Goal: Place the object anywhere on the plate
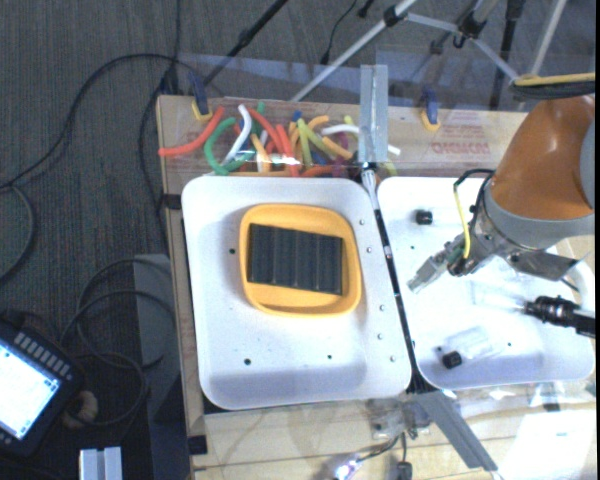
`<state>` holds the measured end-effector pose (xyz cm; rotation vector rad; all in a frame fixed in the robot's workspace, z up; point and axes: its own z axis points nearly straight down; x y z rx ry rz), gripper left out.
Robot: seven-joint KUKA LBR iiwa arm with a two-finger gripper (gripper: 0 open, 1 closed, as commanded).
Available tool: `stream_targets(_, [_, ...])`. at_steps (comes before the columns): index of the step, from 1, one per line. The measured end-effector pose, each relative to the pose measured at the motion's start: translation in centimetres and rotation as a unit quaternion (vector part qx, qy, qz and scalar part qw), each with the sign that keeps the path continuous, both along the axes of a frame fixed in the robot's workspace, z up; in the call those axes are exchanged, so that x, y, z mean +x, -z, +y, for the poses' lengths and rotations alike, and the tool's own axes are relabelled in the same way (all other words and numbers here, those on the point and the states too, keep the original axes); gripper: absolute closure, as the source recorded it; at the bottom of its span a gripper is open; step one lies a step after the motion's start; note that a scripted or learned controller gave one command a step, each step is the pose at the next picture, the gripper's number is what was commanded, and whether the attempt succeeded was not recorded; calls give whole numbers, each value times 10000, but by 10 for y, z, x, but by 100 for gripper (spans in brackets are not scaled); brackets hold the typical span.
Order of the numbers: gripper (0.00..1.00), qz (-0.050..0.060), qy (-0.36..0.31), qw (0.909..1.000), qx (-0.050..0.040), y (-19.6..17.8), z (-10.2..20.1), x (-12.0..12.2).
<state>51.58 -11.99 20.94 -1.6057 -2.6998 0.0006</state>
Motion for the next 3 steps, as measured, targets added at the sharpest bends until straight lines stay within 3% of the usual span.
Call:
stream_targets(1, [100,10,-375,9993,6,27,61,-22])
stream_targets(2, [100,6,-350,9994,0,27,103,40])
stream_targets(3, [100,5,-653,9979,-5,27,137,63])
